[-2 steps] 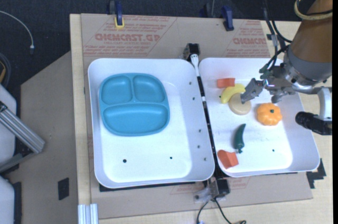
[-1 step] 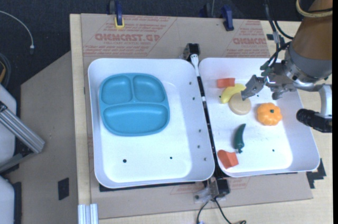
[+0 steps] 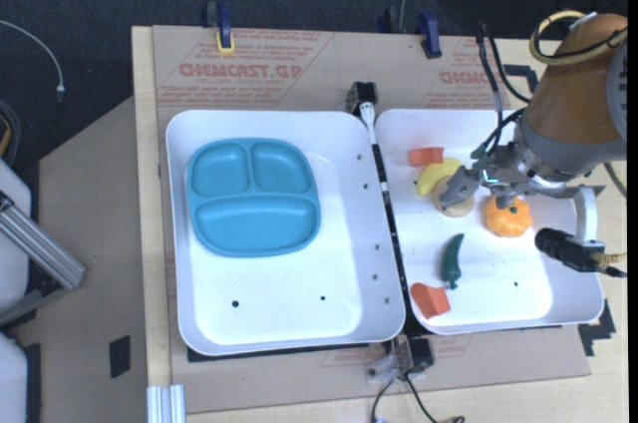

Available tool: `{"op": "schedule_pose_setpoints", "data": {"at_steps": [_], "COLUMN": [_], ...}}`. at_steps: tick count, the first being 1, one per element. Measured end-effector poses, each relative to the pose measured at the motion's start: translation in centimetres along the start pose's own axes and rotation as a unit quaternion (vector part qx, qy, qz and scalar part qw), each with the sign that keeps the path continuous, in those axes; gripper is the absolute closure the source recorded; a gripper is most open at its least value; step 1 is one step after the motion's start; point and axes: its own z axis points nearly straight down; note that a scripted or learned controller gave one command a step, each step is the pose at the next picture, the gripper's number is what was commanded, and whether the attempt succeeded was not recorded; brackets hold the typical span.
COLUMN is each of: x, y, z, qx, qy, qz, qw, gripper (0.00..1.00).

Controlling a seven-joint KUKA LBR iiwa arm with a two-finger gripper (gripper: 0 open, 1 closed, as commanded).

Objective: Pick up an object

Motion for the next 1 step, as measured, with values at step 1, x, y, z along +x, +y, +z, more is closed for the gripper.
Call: {"op": "schedule_pose_setpoints", "data": {"at_steps": [1], "x": [0.11], "y": [-1.16], "z": [5.34], "qx": [0.0], "qy": [0.0], "qz": [0.0], "qw": [1.0], "gripper": [0.0]}}
